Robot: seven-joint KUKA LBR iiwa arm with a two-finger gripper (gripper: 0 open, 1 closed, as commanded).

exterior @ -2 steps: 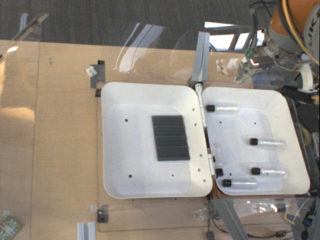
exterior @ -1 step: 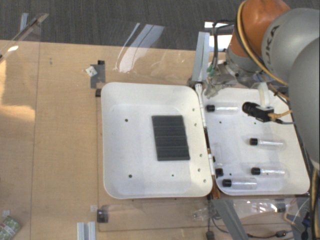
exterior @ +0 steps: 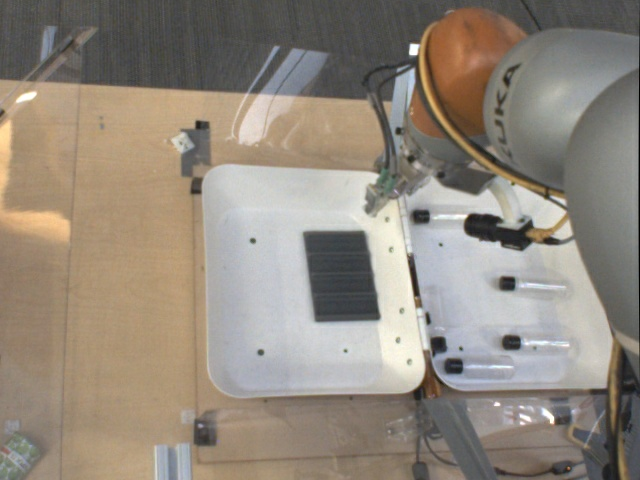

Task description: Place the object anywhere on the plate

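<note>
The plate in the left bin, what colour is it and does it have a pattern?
Dark grey, nearly black, with ridges running across it. The plate shows best in the camera view, lying flat in the left bin.

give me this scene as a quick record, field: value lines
arm: grey with orange band, reaching in from the right
gripper: over the top right corner of the left bin
plate: dark, ribbed, flat in the left bin
tubes: several clear ones with black caps, lying in the right bin
held: nothing visible between the fingers
bench: tan wood

Plate (exterior: pixel 341 275) in left bin (exterior: pixel 240 348); tubes (exterior: pixel 535 286) in right bin (exterior: pixel 590 368).
</note>
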